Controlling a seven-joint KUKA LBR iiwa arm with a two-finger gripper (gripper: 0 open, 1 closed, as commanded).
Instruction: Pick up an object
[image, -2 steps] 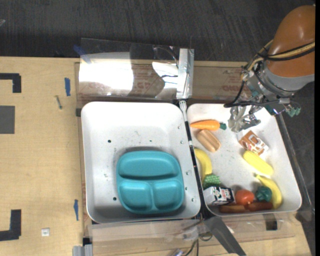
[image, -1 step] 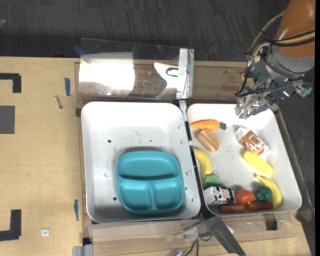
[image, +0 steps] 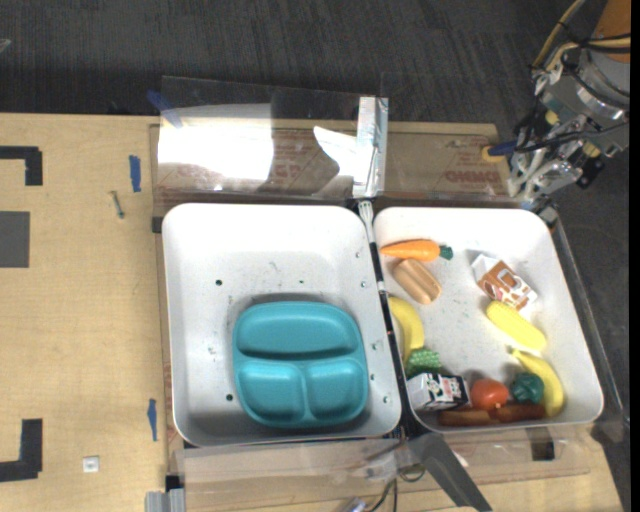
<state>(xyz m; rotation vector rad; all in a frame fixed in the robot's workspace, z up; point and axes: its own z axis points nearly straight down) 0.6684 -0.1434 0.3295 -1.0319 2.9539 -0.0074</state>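
Note:
The right bin (image: 560, 262) holds toy food: a carrot (image: 412, 249), a tan sausage roll (image: 415, 281), an orange-and-white packet (image: 506, 285), a yellow piece (image: 516, 326), a banana (image: 405, 322) against the left wall, a green piece (image: 422, 360), a small black-and-white carton (image: 438, 390), a red tomato (image: 489, 393) and a second banana (image: 545, 380). My gripper (image: 540, 180) hangs above the bin's far right corner, outside its rim, high over the bench with cables around it. Nothing shows in it.
The left bin (image: 200, 250) carries a teal divided tray (image: 300, 362) in its near half. A clear plastic sheet and a cardboard wall (image: 260, 150) stand behind both bins. A rim divider runs between the bins.

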